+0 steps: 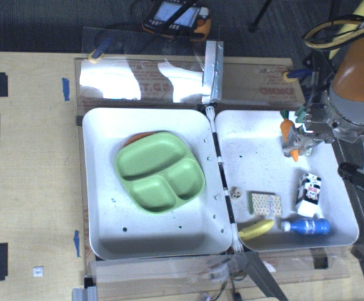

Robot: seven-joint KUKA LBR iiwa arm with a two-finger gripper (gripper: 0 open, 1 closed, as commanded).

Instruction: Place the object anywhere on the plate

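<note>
Overhead, two shallow white bins are seen side by side on the desk [31, 168]. A green divided plate [161, 171] with three compartments is set near the middle of the left bin [100, 187], and a sliver of something orange-red is visible under the plate's far edge.

All other things lie in the right bin [257, 137], beyond the central divider from the plate. The tool [292, 144] is held over the far part of that bin, at the end of the grey arm [351, 99] with its orange band. A small orange carrot-like object [286, 128] is seen at the tool's fingers, apparently gripped between them and lifted clear of the bin floor, well apart from the plate.

Farther from the plate, toward the right bin's near edge, a black-and-white cow figure [309, 192] stands above a blue bottle [307, 226] lying on its side. A yellow banana [256, 229] lies closest to the plate, just beside the divider, with a small patterned square pad [265, 202] beyond it.
</note>
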